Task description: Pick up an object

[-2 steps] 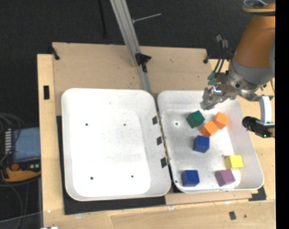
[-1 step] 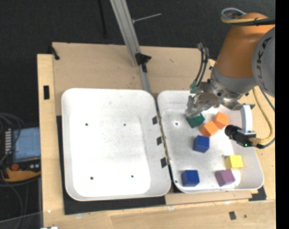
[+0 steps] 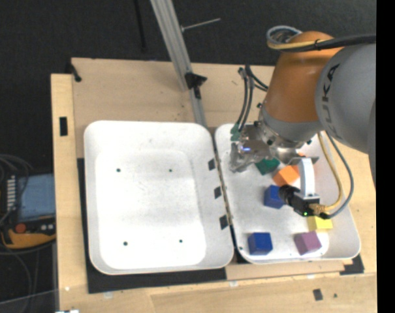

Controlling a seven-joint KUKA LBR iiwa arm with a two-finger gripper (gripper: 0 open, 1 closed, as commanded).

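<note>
The green block (image 3: pixel 268 166) is lying in the right bin (image 3: pixel 337 250), near its upper part, just to the right of the gripper (image 3: pixel 239 162) and partly hidden under the wrist. The gripper is hanging close to the bin's left wall; whether it is spread or pressed together, I cannot tell. An orange block (image 3: pixel 288 174) is sitting just beside the green one. Below them a blue block (image 3: pixel 273 197) is lying, and near the front rim are standing another blue cube (image 3: pixel 260 242), a purple cube (image 3: pixel 307 242) and a yellow cube (image 3: pixel 321 223). The left bin (image 3: pixel 102 142) is offering wide open room.
</note>
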